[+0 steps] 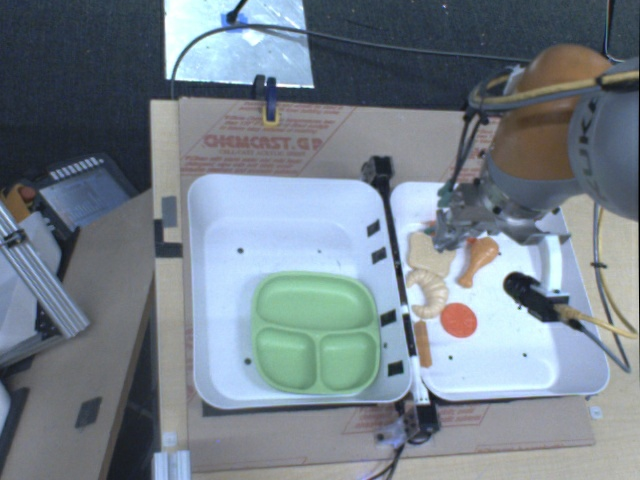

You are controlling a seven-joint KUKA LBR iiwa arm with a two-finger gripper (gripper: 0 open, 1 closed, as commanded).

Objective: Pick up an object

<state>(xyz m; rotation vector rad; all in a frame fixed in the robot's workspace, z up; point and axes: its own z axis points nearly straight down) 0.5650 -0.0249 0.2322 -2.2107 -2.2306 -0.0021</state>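
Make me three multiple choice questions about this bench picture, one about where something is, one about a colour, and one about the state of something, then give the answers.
1. Where does the green divided tray lie?
A. in the left bin
B. in the right bin
C. on the cardboard outside the bins

2. What colour is the flat round disc in the right bin?
A. blue
B. red-orange
C. white

3. How does the toy drumstick stand?
A. lying loose on the bin floor
B. hanging in the air
C. stacked on the green tray

Answers: 1 A, it fills the front of the left bin. 2 B, it shows red-orange on white. 3 A, it lies flat below the gripper.
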